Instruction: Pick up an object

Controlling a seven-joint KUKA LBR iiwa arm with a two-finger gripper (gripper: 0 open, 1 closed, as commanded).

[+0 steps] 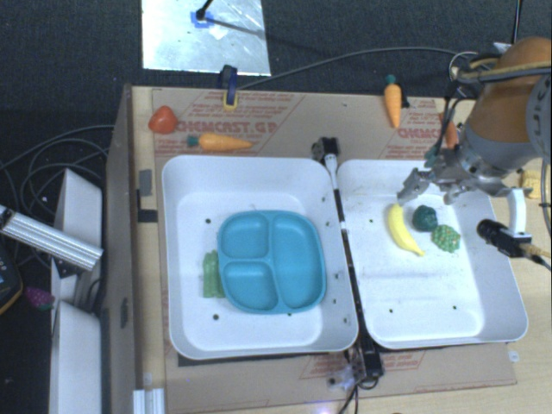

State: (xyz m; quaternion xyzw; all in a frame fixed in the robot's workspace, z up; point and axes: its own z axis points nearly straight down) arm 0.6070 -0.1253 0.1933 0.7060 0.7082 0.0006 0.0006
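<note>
In the right bin [431, 317] a yellow banana [403, 229], a dark teal round object [424, 218] and a green broccoli-like piece [446, 237] lie close together near the far half. My gripper [433, 188] hangs just above and behind the teal object, its fingers spread open with nothing between them. The grey arm with the orange band comes in from the upper right.
The left bin [194, 231] holds a blue divided plate [272, 261] and a green piece [211, 274] at the plate's left. Outside the bins, on the cardboard, lie a carrot [392, 102], another carrot [220, 142] and a red item [162, 119].
</note>
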